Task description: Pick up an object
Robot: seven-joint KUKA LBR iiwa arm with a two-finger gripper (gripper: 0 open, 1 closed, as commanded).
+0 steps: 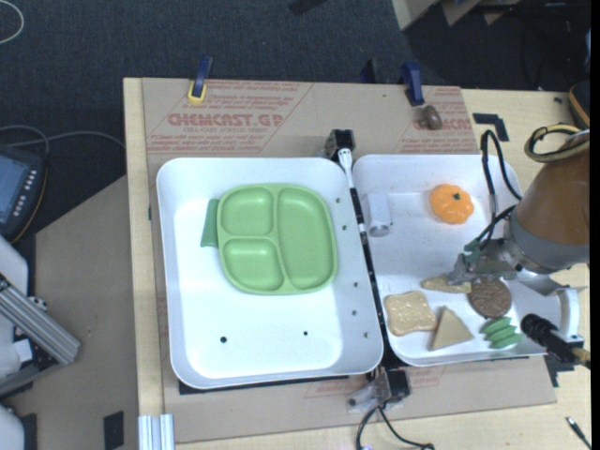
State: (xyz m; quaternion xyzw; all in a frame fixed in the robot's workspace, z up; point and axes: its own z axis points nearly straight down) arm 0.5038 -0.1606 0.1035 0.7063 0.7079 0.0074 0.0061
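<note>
Right now the arm point(553, 209) leans in over the right bin point(403, 181), its gripper point(476, 268) down low near that bin's front right corner. I honestly cannot tell from here how the gripper is set or whether it has hold of anything; the spot is dark and cluttered. Just beside it lie a brown round cookie point(490, 298) and a thin tan piece point(443, 285), which may be touching the tool. Toward the front sit a slice of toast point(410, 312), a tan wedge point(452, 329) and a small green item point(500, 332). An orange toy fruit point(452, 204) sits apart, further back. Over in the left bin point(187, 251) lies a green divided tray point(277, 238).
</note>
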